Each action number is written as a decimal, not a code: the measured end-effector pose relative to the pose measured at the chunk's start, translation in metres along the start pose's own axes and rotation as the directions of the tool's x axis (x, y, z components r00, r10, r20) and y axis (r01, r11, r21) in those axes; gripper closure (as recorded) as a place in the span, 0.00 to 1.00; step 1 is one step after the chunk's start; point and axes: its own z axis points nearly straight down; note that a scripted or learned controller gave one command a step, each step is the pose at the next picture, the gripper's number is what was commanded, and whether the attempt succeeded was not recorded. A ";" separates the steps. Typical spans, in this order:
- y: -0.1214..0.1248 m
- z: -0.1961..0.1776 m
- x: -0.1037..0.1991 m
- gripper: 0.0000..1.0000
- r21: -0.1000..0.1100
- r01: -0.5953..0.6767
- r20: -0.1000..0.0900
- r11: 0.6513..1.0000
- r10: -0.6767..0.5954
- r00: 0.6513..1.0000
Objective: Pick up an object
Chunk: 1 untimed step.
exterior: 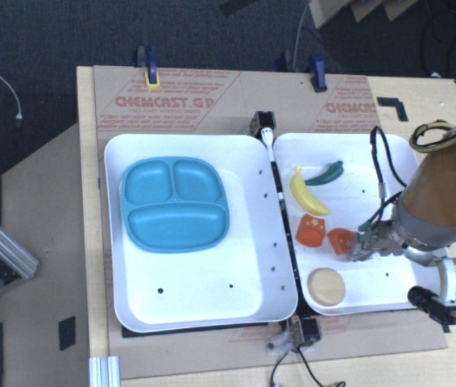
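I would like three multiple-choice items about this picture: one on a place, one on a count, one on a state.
1. Where does the blue divided plastic plate lie?
A left white bin
B right white bin
C cardboard

2. How many compartments does it have?
A two
B three
C five

3. How does the yellow toy banana lie?
A on the plate
B flat on the bin floor
C lifted in the air

Key: 1 A, it rests in the left bin. 2 B, two small ones above one long one. 3 B, it lies on the right bin's floor beside a green toy pepper.
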 end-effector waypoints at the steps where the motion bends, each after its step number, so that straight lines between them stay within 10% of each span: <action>1: -0.001 -0.043 0.003 1.00 -0.003 0.002 0.001 1.000 -0.002 1.000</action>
